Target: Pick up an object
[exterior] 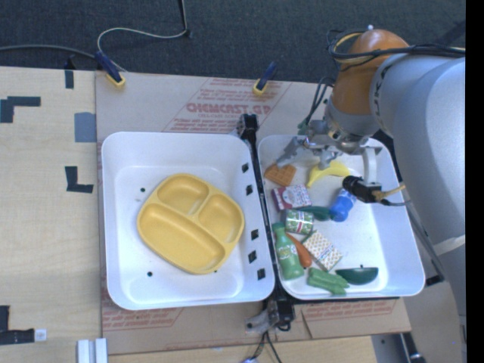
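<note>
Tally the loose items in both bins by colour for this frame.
Yellow: 2, the divided tray and banana
Green: 4
Blue: 1, small bottle
Orange: 2
Red and white: 2
Total: 11; small pieces overlap, so the count is approximate.

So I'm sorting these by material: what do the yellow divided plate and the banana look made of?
The yellow divided plate looks like moulded plastic, matte, one even colour with soft rounded ridges. The banana seems a plastic toy: uniform yellow, smooth, faintly glossy, though it is too small to be sure.
</note>
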